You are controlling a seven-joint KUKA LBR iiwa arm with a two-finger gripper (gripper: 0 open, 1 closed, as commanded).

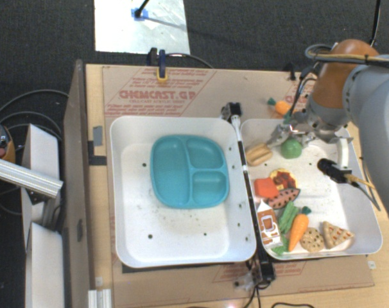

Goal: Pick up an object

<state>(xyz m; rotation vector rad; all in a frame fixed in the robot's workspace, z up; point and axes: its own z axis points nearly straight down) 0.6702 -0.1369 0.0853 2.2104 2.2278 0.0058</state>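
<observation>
Camera view, single frame. Gripper (289, 135) sits low over the far left part of the right bin (352, 201), with the grey arm (371, 101) and its orange band (336, 76) behind it to the right. Whether the claw is spread or pressed together cannot be told from this angle.

Candidate object: green round toy (292, 149). It lies directly at the near side of the claw tip, touching it or almost so in the view. No grasp is confirmed, and the toy appears to rest on the bin floor.

Left of the claw, a tan hot-dog bun (259, 153) lies close against the wall shared by the two bins.

Nearer the camera, well apart from the claw, is a cluster:
- orange-red block (266, 187), with a watermelon slice (283, 198) just beside it
- milk carton (267, 225) against the shared wall
- green pod (287, 215) and carrot (298, 231) side by side, tilted
- cookie (312, 239) and pizza slice (336, 235) along the near rim

Outside the bin, a small orange toy (279, 106) rests on the cardboard sheet (156, 95) beyond the far rim.

Left bin (137, 223) holds a teal divided plate (189, 172), lying flat near its centre.
</observation>
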